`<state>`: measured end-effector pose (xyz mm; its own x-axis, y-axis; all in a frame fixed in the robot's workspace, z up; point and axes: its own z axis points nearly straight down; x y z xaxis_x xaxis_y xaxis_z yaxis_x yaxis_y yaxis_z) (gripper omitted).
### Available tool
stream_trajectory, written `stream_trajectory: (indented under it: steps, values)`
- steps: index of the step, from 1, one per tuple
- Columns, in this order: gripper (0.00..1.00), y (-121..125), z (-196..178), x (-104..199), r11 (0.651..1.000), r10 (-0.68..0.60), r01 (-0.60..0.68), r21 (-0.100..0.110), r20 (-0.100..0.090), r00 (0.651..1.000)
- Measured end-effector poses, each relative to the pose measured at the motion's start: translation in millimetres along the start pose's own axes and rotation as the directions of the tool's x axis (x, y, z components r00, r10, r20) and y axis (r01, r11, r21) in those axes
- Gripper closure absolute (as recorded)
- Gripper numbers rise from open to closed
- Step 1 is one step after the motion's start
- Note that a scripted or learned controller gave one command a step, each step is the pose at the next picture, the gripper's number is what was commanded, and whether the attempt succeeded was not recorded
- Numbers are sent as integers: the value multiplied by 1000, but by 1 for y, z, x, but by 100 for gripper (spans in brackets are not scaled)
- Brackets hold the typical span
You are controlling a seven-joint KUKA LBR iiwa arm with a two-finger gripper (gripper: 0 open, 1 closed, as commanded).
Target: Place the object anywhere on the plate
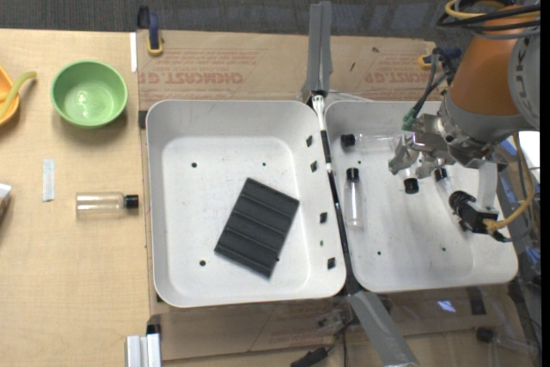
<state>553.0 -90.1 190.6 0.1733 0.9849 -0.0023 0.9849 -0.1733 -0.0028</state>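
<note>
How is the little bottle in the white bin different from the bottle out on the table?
The bin bottle lies in the right bin, near the gripper; the table bottle lies on the wooden bench, below the green bowl. The bin bottle points up and down the picture with its cap at the top; the table bottle lies sideways with its cap to the right. The bin bottle looks thinner. Both are clear, with black caps, lying on their sides.

On the bench to your left of the bins you have a green bowl (pixel 89 94), and below it a clear bottle with a black cap (pixel 106 202) lying on its side. A small pale strip (pixel 48 180) lies just left of the bottle. An orange item (pixel 7 95) sits cut off at the left edge; cardboard (pixel 232 69) lies under the bins.
</note>
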Motion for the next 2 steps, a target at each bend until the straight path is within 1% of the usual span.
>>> stream_trajectory:
  steps: [1, 2]
  values:
    - [100, 49, 1, 128, 1000, -25, 25, 1, 1, 1000]
    - [0, 49, 1, 128, 1000, -25, 25, 1, 1, 1000]
